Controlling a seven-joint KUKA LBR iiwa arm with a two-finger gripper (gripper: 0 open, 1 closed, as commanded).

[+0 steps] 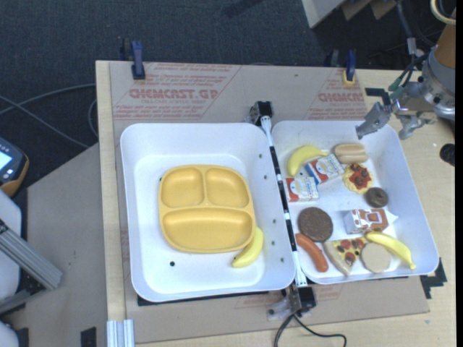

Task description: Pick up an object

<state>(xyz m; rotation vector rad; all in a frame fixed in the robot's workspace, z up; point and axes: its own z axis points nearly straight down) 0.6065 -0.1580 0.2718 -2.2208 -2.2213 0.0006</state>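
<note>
The right bin (pixel 412 194) holds several toy foods: a banana (pixel 305 156), a bun (pixel 350 152), a milk carton (pixel 323 170), a small pizza (pixel 358 178), a chocolate donut (pixel 376 196), a brown patty (pixel 316 223), a sausage (pixel 312 253), a pizza slice (pixel 346 253) and a second banana (pixel 391 244). My gripper (pixel 391 125) hangs over the far right corner of this bin, above and right of the bun. It is open, fingers spread, with nothing between them.
The left bin (pixel 137 194) carries a yellow divided plate (pixel 206 208), with another banana (pixel 249 250) at the plate's near right corner. Blue clamps (pixel 136 58) hold the board at the back. A black divider (pixel 278 194) runs between the bins.
</note>
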